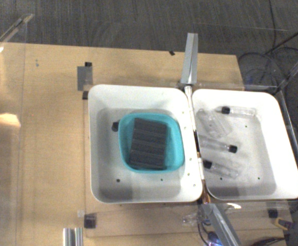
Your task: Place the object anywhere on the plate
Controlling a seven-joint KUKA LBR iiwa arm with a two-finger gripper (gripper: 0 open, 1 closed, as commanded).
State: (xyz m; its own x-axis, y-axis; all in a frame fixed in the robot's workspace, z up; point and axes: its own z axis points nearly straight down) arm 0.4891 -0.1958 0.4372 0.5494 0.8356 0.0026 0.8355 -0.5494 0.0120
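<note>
Pale wooden desk point(36, 163) under two white bins side by side. Left bin point(100, 178): teal plate point(177, 142) bearing a dark ribbed block point(149, 143), lying flat, seemingly placed already. Probably light, slightly soft, grippy; best pinched across its long sides. Right bin point(272, 178): clear capped tubes point(218, 146), likely slippery, prone to roll.

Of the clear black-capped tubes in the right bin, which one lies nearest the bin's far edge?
The tube with its black cap pointing left, near the right bin's top wall. The other capped tubes lie lower, toward the middle and front.
</note>
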